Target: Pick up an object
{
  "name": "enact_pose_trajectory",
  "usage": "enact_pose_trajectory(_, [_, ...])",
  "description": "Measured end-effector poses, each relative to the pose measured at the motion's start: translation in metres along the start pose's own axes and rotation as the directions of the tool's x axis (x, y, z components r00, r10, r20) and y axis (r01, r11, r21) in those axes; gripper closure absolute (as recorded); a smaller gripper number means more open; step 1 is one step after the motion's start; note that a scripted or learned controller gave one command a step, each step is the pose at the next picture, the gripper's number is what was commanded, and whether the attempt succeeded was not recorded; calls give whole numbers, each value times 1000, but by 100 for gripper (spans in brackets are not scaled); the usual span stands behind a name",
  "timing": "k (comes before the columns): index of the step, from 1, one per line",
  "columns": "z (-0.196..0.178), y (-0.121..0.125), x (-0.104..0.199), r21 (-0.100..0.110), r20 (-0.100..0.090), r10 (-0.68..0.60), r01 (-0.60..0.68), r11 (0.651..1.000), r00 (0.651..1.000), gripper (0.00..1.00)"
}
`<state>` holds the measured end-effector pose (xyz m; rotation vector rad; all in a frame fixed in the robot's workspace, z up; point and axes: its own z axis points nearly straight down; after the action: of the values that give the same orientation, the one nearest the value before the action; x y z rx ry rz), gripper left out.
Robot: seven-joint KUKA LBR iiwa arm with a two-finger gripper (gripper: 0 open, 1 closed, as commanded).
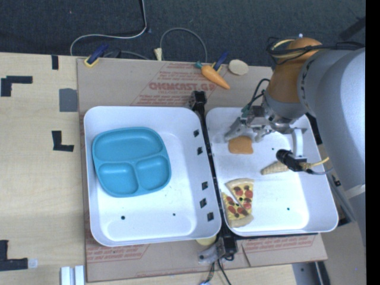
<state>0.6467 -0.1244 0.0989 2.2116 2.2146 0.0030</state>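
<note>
In the right bin (pixel 309 209) lie a tan bread-like piece (pixel 241 145), an ice-cream cone (pixel 280 167) with a dark tip, and a pizza slice (pixel 238 202) near the front left. My gripper (pixel 250 127) hangs at the back of this bin, just above and behind the tan piece. Nothing shows between its fingers. The grey arm with its orange band (pixel 291 76) comes in from the right.
The left bin (pixel 107 218) holds a blue divided plate (pixel 131 161). A toy carrot (pixel 214 76) and a small beige piece (pixel 238 67) lie on the cardboard behind the bins. Cables run across the back.
</note>
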Motion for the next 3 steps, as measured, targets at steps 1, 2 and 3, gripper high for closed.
enact_pose_trajectory(1, [10, -11, 29, -1, 0, -1, 1, 1000, 1000, 0])
enact_pose_trajectory(2, [-1, -10, 29, -2, -2, 0, 0, 1000, 1000, 100])
enact_pose_trajectory(3, [0, -11, 29, -1, -2, 0, 0, 1000, 1000, 0])
